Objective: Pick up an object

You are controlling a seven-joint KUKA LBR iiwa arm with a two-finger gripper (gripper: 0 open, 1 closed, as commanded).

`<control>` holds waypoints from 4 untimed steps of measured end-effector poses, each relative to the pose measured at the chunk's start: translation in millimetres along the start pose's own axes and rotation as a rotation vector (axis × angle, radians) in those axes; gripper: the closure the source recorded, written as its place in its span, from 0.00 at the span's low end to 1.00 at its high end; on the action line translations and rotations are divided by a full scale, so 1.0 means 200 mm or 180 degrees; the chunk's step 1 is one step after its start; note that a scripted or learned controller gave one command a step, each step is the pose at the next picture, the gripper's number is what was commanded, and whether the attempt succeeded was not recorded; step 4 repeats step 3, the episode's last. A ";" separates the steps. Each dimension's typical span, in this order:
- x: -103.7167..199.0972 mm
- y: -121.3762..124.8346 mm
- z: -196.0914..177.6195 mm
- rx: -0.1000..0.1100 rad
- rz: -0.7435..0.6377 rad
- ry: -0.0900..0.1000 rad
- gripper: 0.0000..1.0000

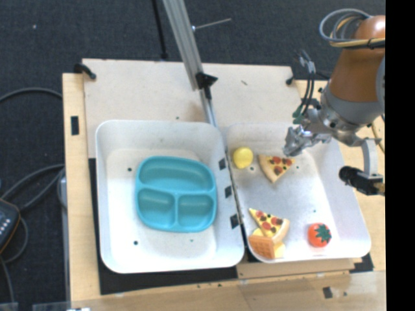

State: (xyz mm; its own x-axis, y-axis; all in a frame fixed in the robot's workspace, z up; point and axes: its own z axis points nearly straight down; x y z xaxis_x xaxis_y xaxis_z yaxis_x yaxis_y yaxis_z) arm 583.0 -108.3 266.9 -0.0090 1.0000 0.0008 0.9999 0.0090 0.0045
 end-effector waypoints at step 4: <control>0.78 0.03 0.01 0.0010 0.0001 0.0003 1.00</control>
